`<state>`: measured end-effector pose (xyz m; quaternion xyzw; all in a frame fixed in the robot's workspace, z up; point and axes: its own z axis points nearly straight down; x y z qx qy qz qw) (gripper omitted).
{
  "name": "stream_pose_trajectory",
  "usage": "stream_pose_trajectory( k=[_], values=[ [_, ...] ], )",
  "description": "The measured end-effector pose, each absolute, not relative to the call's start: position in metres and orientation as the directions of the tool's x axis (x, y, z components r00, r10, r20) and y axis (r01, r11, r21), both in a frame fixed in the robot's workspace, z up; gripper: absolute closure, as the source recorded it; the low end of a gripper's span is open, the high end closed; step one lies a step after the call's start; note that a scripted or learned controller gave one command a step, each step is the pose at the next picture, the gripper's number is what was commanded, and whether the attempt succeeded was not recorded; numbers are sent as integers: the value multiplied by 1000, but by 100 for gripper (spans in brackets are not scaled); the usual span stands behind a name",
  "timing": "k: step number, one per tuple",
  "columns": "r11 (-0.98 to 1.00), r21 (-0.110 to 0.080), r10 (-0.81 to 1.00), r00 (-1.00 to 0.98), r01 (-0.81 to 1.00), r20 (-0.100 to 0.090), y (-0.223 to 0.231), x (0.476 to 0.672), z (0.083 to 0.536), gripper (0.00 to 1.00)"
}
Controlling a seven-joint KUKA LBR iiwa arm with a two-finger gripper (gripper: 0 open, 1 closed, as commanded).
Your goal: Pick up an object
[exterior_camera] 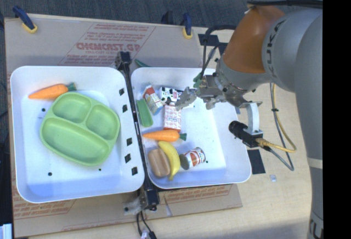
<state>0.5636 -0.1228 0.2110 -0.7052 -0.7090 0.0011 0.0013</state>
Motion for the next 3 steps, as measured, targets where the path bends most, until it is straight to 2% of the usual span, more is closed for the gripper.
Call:
stream_pose_trajectory(
  k=[1, 2, 3],
  values=[
    [10, -4, 1000, -10, 1000, 1, -122, 564, 222, 100],
    [9, -3, 1000, -9, 1000, 0, -97, 541, 235, 100],
    [8, -3, 1000, -8, 1000, -1, -45, 499, 221, 100]
  ],
)
